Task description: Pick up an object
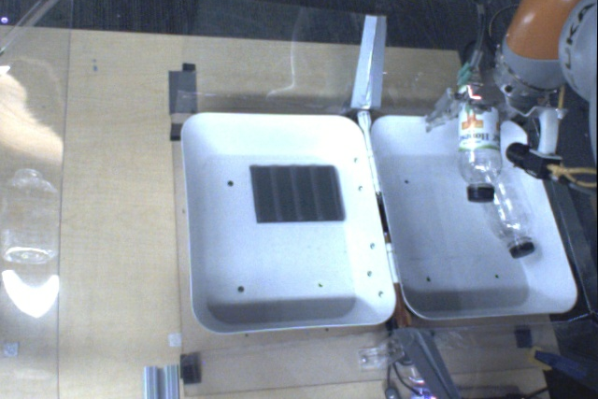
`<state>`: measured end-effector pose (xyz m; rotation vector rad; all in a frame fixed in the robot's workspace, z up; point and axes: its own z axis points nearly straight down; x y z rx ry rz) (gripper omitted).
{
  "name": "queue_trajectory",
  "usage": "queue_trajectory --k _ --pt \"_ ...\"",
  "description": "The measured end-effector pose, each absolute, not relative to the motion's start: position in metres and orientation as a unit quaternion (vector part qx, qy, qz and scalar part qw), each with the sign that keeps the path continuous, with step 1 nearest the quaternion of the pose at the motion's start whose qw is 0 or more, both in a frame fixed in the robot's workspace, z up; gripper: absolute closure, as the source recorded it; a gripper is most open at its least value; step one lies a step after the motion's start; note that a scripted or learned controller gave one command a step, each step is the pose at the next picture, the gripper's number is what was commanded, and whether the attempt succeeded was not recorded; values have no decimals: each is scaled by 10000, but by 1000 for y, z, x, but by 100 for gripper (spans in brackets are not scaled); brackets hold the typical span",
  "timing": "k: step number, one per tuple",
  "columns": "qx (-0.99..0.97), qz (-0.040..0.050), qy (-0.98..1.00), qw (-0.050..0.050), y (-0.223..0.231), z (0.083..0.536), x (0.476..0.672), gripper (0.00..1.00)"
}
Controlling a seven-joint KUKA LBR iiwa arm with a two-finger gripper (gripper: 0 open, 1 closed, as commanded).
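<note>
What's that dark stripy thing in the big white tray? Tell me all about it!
The dark ribbed pad is a flat, dark grey rectangle with lengthwise grooves, looking like rubber or foam. It lies flat on the floor of the left bin, a bit toward the far side, square to the walls. Nothing else touches it.

Two clear bottles [493, 182] lie in the right bin [439, 276]; a dark ridged pad [296, 193] in the left bin [215, 229].

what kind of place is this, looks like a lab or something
Most likely a robot lab test bench for bin picking: two shallow white bins, the left bin and the right bin, sit on a wooden bench, and a grey and orange robot arm reaches over clear plastic bottles.
</note>
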<state>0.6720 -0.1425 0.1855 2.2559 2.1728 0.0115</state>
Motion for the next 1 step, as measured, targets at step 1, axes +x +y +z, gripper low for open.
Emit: queue_trajectory --k 1 --pt "7187 53 6953 71 -141 197 674 100"
